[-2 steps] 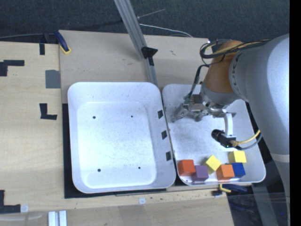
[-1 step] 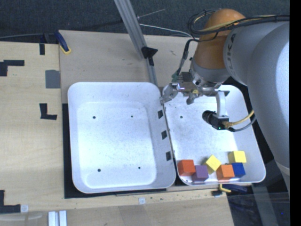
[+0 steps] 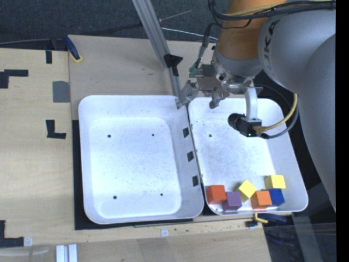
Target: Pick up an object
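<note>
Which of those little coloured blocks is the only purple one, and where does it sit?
The small purple cube lies at the right white bin's near edge, between an orange cube and a yellow cube.

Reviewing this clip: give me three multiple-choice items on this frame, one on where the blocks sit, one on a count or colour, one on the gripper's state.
1. Where do the small blocks lie?
A. In the left bin's middle
B. At the near end of the right bin
C. On the bench outside both bins

2. How many yellow blocks are there?
A. None
B. Two
C. Five

3. How does the gripper stand to the blocks?
A. Up at the far end of the right bin, well apart from them
B. Resting on the orange block
C. Over the left bin's near corner

Answers: 1 B, the cluster sits by the near rim of the right bin, while the left bin holds none. 2 B, one yellow block and another yellow block show. 3 A, the gripper is at the far rim, away from the cluster.
</note>
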You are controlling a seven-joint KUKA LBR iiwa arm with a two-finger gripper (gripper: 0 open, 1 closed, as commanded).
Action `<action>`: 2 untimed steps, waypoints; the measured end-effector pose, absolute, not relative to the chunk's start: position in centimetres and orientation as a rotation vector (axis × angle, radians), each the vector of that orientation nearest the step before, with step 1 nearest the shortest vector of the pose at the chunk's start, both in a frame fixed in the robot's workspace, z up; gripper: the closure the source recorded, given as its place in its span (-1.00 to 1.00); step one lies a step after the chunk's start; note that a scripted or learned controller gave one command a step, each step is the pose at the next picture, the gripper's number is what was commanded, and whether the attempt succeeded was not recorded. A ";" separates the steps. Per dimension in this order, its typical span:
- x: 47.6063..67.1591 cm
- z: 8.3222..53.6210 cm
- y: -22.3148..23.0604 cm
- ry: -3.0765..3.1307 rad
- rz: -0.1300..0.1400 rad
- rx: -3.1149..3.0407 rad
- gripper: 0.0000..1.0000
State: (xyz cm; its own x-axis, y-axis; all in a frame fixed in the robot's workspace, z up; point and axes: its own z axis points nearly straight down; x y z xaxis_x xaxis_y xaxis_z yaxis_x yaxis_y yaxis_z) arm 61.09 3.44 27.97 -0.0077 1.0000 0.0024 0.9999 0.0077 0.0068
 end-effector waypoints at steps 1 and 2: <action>55.8 18.7 -1.1 2.223 -0.016 2.232 -1.00; 56.1 20.1 -0.7 2.227 -0.003 2.220 1.00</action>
